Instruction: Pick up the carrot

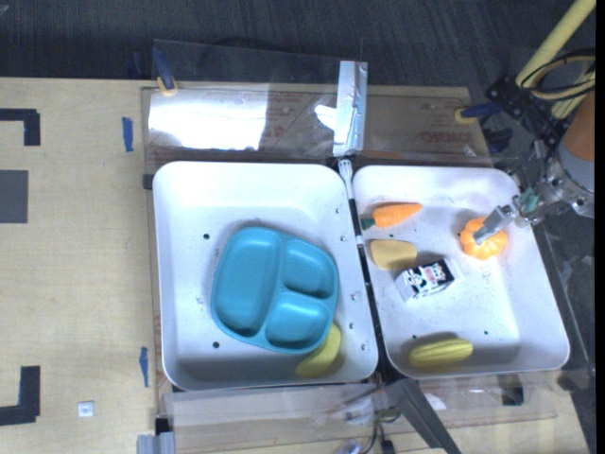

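Observation:
The carrot (pixel 397 214), orange with a green stub at its left end, lies on its side in the right bin (pixel 529 301), near the bin's upper left corner. My gripper (pixel 498 219) reaches in from the right and hangs low at the bin's upper right. Its tip sits right at the top of a round orange toy fruit (pixel 480 242). The carrot is well to the left of the gripper, apart from it.
The right bin also holds a yellow wedge (pixel 392 253) just below the carrot, a black-and-white carton (pixel 425 279), and a yellow-green piece (pixel 440 351) near the front wall. In the left bin (pixel 180 253) are a blue divided plate (pixel 274 288) and a yellow item (pixel 326 350).

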You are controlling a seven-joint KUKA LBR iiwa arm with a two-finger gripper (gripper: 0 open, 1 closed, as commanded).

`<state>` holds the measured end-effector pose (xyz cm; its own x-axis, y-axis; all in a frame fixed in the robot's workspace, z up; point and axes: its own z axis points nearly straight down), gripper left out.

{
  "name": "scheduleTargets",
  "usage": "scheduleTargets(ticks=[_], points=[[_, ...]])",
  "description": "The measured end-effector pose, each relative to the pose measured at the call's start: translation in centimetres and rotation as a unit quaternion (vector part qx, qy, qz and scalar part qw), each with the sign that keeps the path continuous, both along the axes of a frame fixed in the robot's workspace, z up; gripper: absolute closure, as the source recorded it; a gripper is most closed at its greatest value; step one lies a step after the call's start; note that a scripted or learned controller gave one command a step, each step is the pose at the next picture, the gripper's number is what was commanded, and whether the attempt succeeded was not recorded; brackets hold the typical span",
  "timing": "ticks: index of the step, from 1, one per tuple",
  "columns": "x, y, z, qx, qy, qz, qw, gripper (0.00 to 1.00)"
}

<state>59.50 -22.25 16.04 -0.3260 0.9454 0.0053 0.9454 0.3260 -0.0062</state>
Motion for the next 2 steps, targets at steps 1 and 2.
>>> scheduleTargets(ticks=[1,2], points=[[4.1,0.7,-7.3,-0.0012,-0.007,0.105,0.9944,0.0],[4.3,0.2,-5.7,-0.0022,-0.008,0.099,0.9951,0.0]])
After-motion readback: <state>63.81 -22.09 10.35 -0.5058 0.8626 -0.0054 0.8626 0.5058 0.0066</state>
